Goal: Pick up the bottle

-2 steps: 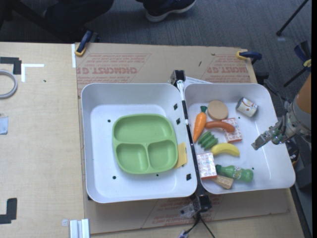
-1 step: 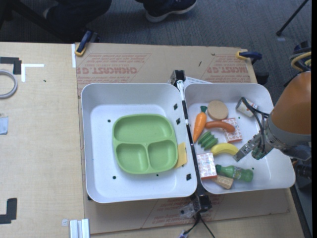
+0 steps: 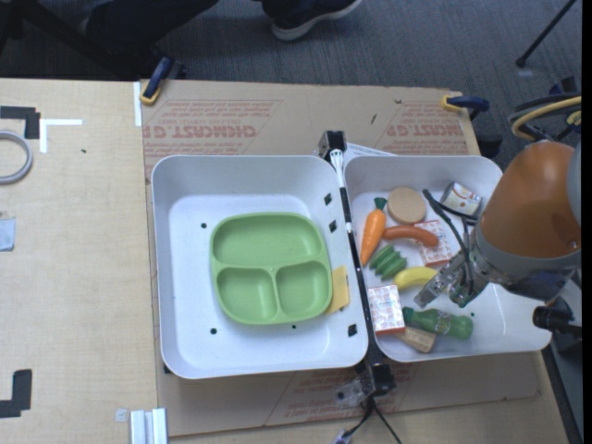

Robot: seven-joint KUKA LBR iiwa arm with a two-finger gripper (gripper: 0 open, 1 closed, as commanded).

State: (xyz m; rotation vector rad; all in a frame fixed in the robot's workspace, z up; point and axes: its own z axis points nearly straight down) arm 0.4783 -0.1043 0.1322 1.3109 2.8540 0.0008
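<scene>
The bottle (image 3: 438,322) is small and dark green, lying on its side near the front edge of the right bin (image 3: 504,336). My gripper (image 3: 445,292) hangs just above and behind it, pointing down, under the orange band of the arm (image 3: 532,206). Its fingers (image 3: 429,293) stand open with nothing between them, and they are apart from the bottle.
Around the bottle lie a tan block (image 3: 418,340), a pink packet (image 3: 385,307), a banana (image 3: 414,277), a green vegetable (image 3: 388,262), a sausage (image 3: 412,235), a carrot (image 3: 372,234) and a round bun (image 3: 406,205). The left bin (image 3: 176,248) holds a green divided plate (image 3: 271,268).
</scene>
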